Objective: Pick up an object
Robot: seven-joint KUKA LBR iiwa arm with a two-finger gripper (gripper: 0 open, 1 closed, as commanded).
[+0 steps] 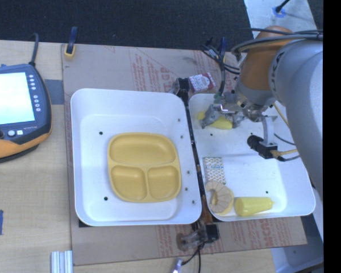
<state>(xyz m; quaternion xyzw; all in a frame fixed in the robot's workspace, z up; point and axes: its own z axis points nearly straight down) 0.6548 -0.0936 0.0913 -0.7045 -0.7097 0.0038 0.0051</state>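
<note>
Yellow plastic, a divided three-compartment tray [143,166], lies in the left white bin [85,152]. The grey arm's end effector [223,114] is low at the far left corner of the right white bin [290,186], directly over a small yellow object [220,124]; whether it grips it or how wide it stands, I cannot tell. Near the front edge lie a round tan tape roll [220,198] and a yellow oblong block [252,205], just beside each other. A patterned flat packet [213,167] lies behind the roll.
</note>
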